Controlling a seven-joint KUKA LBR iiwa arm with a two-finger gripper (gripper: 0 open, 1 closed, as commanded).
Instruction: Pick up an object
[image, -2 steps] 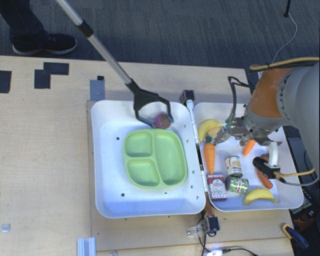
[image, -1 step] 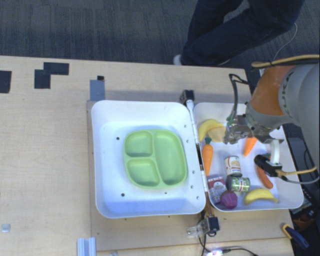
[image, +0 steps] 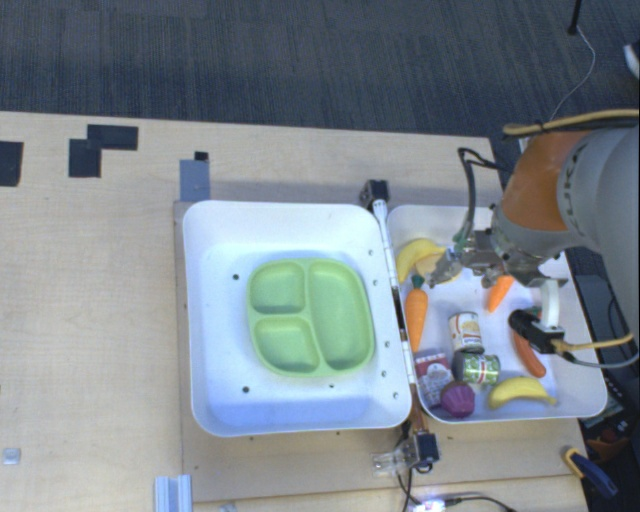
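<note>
Right, two white bins sit side by side on the wooden bench. The left bin (image: 215, 390) holds a green divided plate (image: 310, 316) with three compartments, lying flat near the bin's middle. The right bin (image: 590, 400) holds the pickable clutter: a yellow banana (image: 415, 255) at the upper left corner, a carrot (image: 415, 315) lying lengthwise just below it along the left wall, a small orange carrot-like piece (image: 498, 292) near the bin's middle top, a white can with a red label (image: 465, 330), a green-banded can (image: 478, 368) just below and touching it or nearly so, a purple round item (image: 458, 400) at the bottom, a red-and-white packet (image: 434, 372) just left of the cans, a second banana (image: 522, 392) at the bottom right, and a red-orange long piece (image: 530, 358) by the right side. The grey arm with its orange band (image: 535, 185) comes in from the right and hangs over the upper part of the right bin. The gripper (image: 455, 262) sits low beside the upper banana, near the carrot's top. Cannot tell from this angle whether the pincer is apart or together, and nothing is visibly between its tips. A black cable (image: 470, 190) loops above the wrist.
</note>
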